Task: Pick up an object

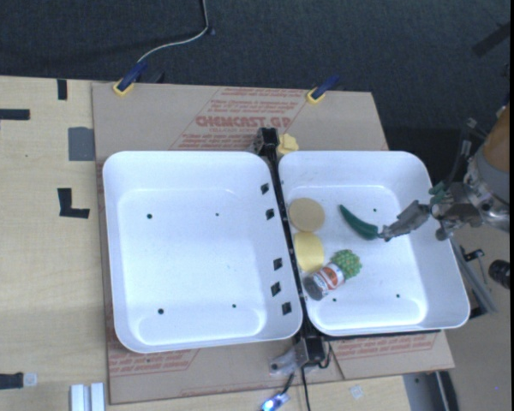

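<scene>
A grey gripper reached in over the right bin from its right edge, its slim fingers tapering down to the right end of a dark green curved piece; whether they were clenched on it or merely touching could not be told from above. The green piece lay on the bin floor a little right of the bin's centre, slanting up toward the left. Left of it, against the wall shared with the left bin, sat a tan round disc, and just below that a yellow rounded block. Below the green piece lay a knobbly green ball, touching a small can with a red-and-white label that lay tipped on its side toward the shared wall. Both bins rested on a cardboard sheet held at its far edge by two blue-and-yellow clamps.
</scene>
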`<state>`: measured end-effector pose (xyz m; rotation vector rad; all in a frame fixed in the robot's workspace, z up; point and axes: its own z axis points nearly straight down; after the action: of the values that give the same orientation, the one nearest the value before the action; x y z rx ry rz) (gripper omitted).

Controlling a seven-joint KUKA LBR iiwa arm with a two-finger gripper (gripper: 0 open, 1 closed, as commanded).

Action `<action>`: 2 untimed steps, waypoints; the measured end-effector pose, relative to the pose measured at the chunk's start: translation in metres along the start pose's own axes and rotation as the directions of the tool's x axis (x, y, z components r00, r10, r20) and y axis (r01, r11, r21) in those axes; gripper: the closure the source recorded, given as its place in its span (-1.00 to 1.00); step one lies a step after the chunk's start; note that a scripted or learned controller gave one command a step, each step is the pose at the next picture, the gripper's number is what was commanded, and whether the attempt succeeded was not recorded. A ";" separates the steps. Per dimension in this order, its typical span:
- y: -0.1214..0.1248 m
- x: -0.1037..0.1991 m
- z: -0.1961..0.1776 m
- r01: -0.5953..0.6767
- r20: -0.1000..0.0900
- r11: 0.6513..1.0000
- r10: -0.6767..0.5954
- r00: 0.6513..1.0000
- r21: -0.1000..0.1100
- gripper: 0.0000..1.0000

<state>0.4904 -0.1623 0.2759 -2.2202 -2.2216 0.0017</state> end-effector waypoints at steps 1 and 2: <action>0.020 0.052 0.198 0.003 0.001 1.000 -0.003 1.000 0.001 -1.00; 0.023 0.049 0.178 0.000 0.003 1.000 0.000 1.000 -0.009 1.00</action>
<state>0.5131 -0.1133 0.0982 -2.2265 -2.2273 -0.0044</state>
